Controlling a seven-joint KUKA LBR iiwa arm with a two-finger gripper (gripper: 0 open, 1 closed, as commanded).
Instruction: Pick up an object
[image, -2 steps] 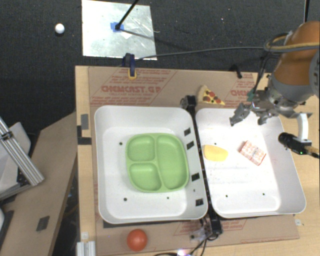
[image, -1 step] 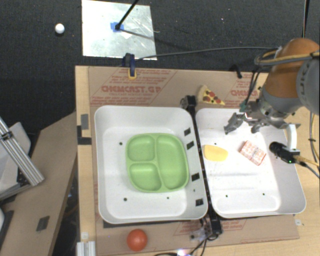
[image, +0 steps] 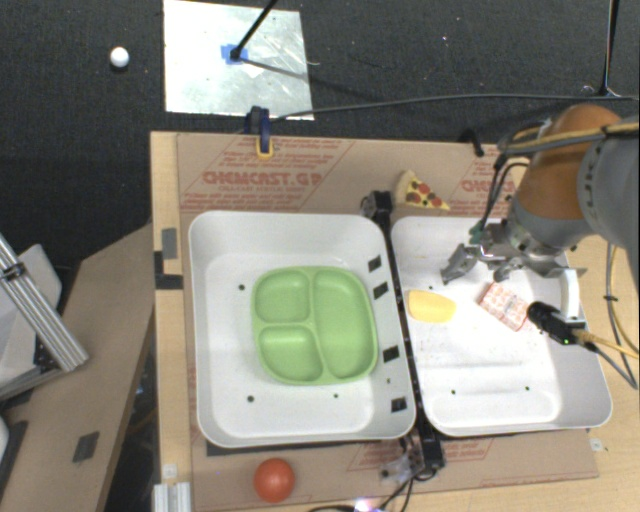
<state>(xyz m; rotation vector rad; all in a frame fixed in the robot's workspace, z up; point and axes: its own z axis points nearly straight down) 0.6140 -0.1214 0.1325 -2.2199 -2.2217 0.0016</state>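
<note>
Right now my hand (image: 480, 262) hangs low in the right-hand bin (image: 520, 400), its two fingers (image: 458, 266) spread apart with nothing between them, so I hold nothing yet. Two candidates lie close: a yellow piece (image: 431, 306) just below and a little to the left of my fingertips, and a small pink-and-white packet (image: 502, 304) just below and to the right of them. My worry is that I sit between the two, centred on neither. If I drop straight down from here, I judge my fingers would close on bare bin floor, or clip the edge of one item and shove it aside. The yellow piece looks rounded and smooth, so an off-centre squeeze could squirt it out toward the divider on my left. The packet looks flat and lies slanted, so my fingers may ride over it rather than get under its edges. It also lies near the black fitting (image: 550, 322) with the green light, beyond it on my right, and a careless reach that way could snag there. The pizza-slice toy (image: 422, 192) sits above me on the table (image: 300, 165), outside the bin, and the green divided tray (image: 313, 325) lies well to my left in the other bin (image: 215, 300); reaching for either means crossing a bin wall, which I would avoid.
</note>
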